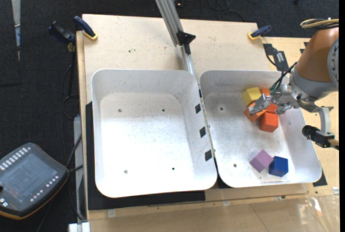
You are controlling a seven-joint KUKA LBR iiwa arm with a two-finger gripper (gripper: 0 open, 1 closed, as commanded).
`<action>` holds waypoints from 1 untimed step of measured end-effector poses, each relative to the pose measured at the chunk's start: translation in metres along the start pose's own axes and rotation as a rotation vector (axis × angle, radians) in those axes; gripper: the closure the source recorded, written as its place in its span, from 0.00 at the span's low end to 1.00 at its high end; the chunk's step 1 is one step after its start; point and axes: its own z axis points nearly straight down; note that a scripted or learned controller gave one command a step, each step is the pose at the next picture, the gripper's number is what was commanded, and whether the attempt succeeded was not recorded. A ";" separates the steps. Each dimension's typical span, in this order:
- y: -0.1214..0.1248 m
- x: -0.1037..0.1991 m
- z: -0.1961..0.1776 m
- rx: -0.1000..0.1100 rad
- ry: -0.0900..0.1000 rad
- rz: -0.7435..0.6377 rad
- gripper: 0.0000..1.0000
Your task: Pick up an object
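Observation:
In the right bin [302,171], a yellow block [250,95] sits beside a cluster of orange blocks [268,121]. Nearer the front lie a purple block [261,160] and a blue block [278,166], touching each other. My gripper [269,104] reaches in from the right and is low over the orange cluster, just right of the yellow block. It hides part of the orange blocks. Nothing is visibly lifted.
The left bin [102,117] stands beside the right one, their walls meeting at the middle. A slanted metal rail [164,1] runs from the top to the bins' junction. A teach pendant [27,179] lies at the lower left, off the bench.

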 end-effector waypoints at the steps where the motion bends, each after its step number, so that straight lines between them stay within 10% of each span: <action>1: 0.000 -0.001 -0.010 -0.003 -0.004 -0.001 1.00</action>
